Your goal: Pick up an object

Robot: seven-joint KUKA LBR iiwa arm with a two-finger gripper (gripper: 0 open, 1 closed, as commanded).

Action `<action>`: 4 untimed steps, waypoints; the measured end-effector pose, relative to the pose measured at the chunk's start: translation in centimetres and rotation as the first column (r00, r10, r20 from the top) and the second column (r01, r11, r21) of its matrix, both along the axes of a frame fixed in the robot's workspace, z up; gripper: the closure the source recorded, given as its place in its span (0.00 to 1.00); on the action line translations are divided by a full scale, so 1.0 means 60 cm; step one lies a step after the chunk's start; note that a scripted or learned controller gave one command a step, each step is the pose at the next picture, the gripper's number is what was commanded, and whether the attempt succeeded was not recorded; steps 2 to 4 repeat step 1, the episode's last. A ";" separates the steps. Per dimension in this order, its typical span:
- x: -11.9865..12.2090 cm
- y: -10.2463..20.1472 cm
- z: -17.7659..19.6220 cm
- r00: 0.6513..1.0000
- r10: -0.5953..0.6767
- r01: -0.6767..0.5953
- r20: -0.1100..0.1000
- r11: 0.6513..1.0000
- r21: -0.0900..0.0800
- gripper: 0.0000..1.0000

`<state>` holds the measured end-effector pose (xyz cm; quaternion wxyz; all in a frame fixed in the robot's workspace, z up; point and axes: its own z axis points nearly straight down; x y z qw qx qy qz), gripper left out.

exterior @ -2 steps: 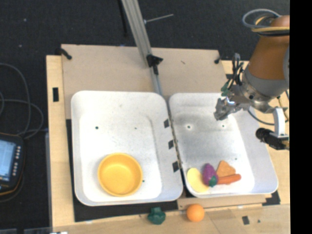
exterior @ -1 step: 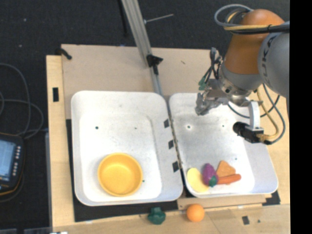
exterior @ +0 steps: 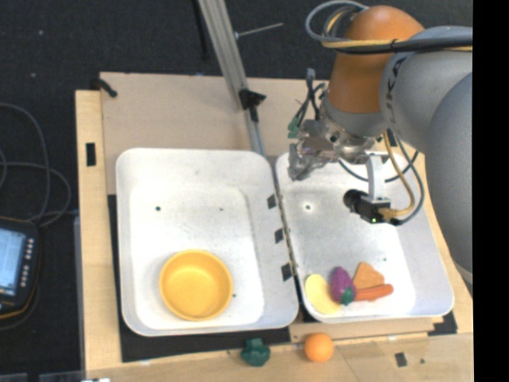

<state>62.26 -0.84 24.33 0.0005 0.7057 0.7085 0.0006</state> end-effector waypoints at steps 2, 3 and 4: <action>0.008 0.084 -0.009 1.000 -0.001 0.001 0.001 1.000 -0.001 1.00; 0.008 0.084 -0.009 1.000 -0.001 0.001 0.001 1.000 -0.001 1.00; 0.008 0.084 -0.009 1.000 -0.001 0.001 0.001 1.000 -0.001 1.00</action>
